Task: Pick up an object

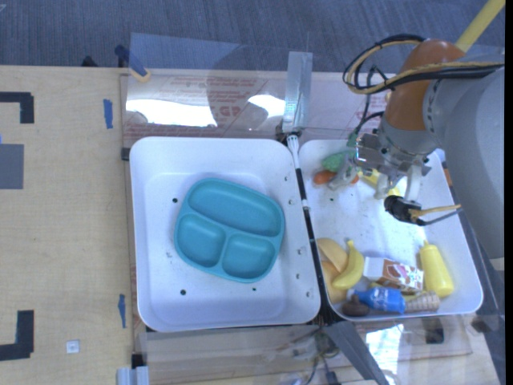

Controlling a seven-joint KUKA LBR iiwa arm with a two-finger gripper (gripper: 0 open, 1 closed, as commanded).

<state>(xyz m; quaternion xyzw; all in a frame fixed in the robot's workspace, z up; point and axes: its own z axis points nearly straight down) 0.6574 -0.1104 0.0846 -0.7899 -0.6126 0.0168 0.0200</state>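
The gripper (394,180) hangs low over the far end of the right bin (463,243), and you cannot tell from this view whether it is wide, narrow or holding anything. The nearest candidate is a small green-and-orange item (330,167), which lies just beside it toward the divider. The banana (349,267) and yellow bottle (437,269) crowd the near end, so this position probably favours the less cluttered target.

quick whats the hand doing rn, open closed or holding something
The hand: cannot be told whether open or closed; it hangs over the far end of the right shallow white plastic bin.
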